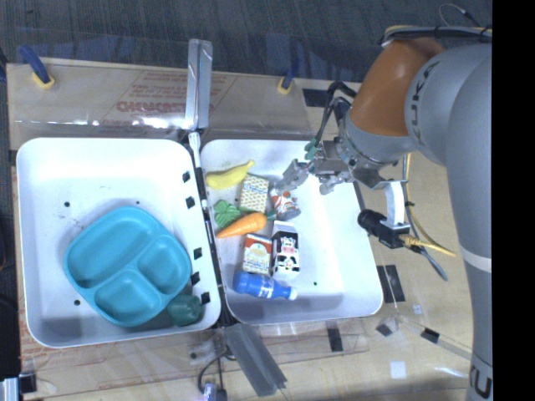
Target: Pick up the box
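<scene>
The right bin holds three box-like things. A pale patterned box lies by the banana. A small orange and white box lies lower down, side by side with a black and white carton. My gripper hangs over the upper middle of this bin, just right of the patterned box and above a small red and white item. Its fingers stand open with nothing between them.
Also in the right bin are a yellow banana, a carrot, a green vegetable and a blue bottle. The left bin holds a blue divided plate and a dark green object.
</scene>
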{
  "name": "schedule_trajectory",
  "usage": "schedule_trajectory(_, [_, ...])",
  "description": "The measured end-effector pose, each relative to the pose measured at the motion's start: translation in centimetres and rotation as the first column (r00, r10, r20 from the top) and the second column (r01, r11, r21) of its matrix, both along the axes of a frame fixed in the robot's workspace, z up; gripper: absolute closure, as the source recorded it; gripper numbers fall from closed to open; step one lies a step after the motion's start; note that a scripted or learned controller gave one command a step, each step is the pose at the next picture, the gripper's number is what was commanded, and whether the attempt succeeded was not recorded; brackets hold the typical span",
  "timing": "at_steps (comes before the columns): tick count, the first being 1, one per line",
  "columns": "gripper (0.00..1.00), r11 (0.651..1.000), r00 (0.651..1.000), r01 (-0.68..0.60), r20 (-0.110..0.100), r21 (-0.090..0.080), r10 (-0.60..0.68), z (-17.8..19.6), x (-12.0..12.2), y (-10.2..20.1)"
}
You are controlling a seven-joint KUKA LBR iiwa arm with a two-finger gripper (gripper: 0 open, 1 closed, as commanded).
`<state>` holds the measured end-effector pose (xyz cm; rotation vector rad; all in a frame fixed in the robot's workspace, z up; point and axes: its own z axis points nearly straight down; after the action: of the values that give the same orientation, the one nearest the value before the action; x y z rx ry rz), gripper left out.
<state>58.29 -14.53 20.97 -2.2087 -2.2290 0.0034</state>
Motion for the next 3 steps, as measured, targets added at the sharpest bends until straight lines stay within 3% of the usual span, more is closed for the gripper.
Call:
schedule_trajectory(1, [0.00,0.991,0.991,0.133,0.005,0.002,-0.133,-11.5,-10.5,1.0])
schedule_trajectory(2, [0.00,0.966,0.966,0.259,0.001,-0.001,-0.259,-1.8,-10.6,6.2])
schedule_trajectory(3, [0.00,0.890,0.890,0.456,0.003,-0.001,-0.456,-1.8,-10.6,9.2])
